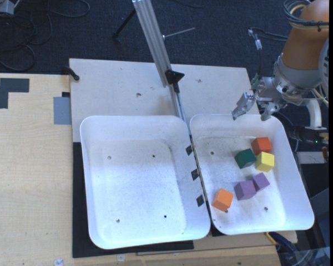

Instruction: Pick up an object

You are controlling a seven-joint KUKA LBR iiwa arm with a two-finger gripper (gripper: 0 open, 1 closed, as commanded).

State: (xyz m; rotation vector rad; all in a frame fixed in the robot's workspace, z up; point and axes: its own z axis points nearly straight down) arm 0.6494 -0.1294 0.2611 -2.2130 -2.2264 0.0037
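Note:
Several small blocks lie in the right bin (291,215). A red-orange block (261,145), a green block (245,158) and a yellow block (265,161) huddle near its far right. Two purple blocks (251,186) touch each other below them. An orange block (223,199) sits alone toward the near left of that bin. My gripper (253,108) hangs above the bin's far rim, beyond the red-orange block, its two fingers spread apart and nothing between them.
The left bin (94,204) adjoins the right one, with black clips (193,173) along the shared wall. A slanted aluminium rail (155,43) rises behind the bins. A wooden bench top (28,165) extends left.

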